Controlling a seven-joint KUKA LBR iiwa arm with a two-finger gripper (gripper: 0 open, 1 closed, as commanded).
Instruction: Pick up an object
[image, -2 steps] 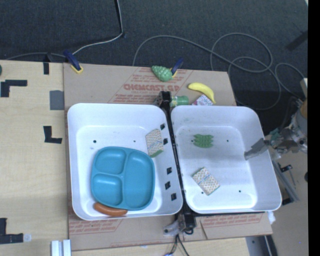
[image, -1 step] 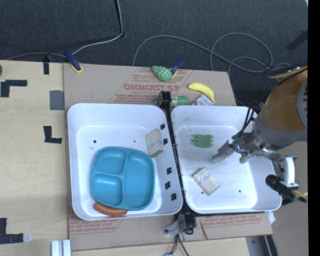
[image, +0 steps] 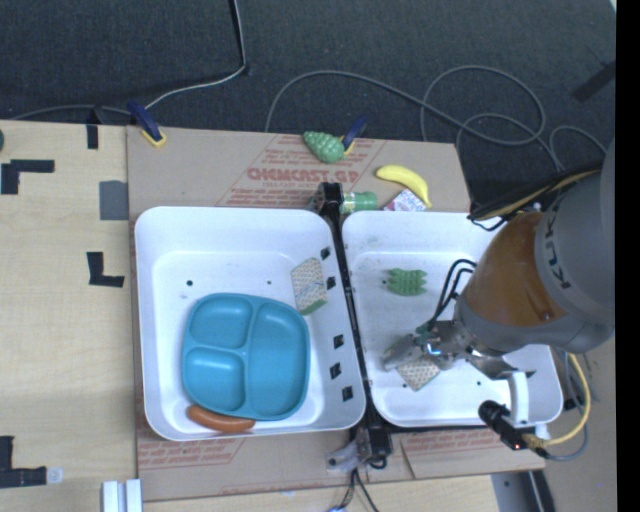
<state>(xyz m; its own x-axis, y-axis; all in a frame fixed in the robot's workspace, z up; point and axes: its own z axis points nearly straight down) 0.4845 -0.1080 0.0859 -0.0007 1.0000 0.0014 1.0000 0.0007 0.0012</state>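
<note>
Even, bright overhead light; white bins (image: 240, 225) near overexposed, soft shadows inside walls; overall slightly soft focus, dark floor underexposed.
</note>
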